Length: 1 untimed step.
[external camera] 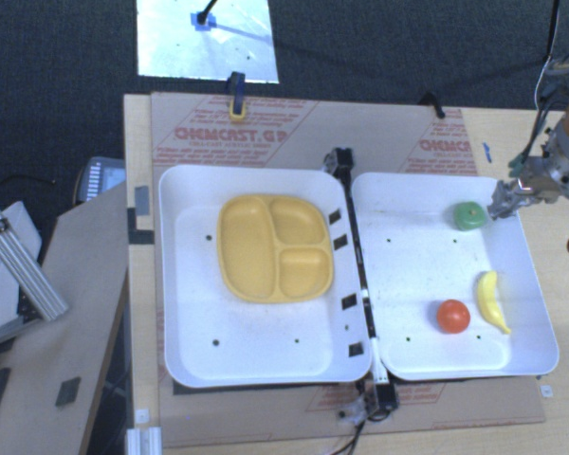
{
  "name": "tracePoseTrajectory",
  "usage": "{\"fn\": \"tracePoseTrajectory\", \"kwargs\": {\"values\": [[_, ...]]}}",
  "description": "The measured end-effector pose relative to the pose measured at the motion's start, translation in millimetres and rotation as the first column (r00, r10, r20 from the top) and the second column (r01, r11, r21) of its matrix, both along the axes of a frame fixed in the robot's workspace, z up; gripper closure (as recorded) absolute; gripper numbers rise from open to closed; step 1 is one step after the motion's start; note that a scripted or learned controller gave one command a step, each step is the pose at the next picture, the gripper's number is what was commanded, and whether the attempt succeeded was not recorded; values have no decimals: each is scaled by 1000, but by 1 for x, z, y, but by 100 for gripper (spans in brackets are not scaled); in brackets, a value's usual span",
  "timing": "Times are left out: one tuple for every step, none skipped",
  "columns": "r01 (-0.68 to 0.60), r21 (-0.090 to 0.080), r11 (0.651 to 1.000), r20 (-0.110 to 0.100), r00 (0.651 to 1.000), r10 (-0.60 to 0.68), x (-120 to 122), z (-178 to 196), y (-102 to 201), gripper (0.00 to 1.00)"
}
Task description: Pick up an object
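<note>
In the right bin (pixel 427 358) lie a green round object (pixel 469 216) near the back right, a red-orange ball (pixel 453 317) toward the front, and a yellow banana (pixel 492 301) just right of the ball. My gripper (pixel 504 202) hangs at the bin's right rim, close to the right of the green object. Nothing shows between its fingers.
The left bin (pixel 190 349) holds a yellow divided plate (pixel 273 247). Black clips run along the seam between the bins (pixel 354 282). A yellow-and-black clamp (pixel 237 98) sits at the back of the bench, with a metal sheet (pixel 207 27) behind it.
</note>
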<state>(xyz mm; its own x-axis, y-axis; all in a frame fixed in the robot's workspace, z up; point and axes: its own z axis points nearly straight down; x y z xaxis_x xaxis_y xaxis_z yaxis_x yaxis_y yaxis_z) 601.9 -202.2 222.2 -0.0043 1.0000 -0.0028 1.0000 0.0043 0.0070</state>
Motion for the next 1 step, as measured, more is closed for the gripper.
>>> {"fn": "tracePoseTrajectory", "kwargs": {"values": [[-1,1,1000,-1,1000,1,1,46,0,100]]}}
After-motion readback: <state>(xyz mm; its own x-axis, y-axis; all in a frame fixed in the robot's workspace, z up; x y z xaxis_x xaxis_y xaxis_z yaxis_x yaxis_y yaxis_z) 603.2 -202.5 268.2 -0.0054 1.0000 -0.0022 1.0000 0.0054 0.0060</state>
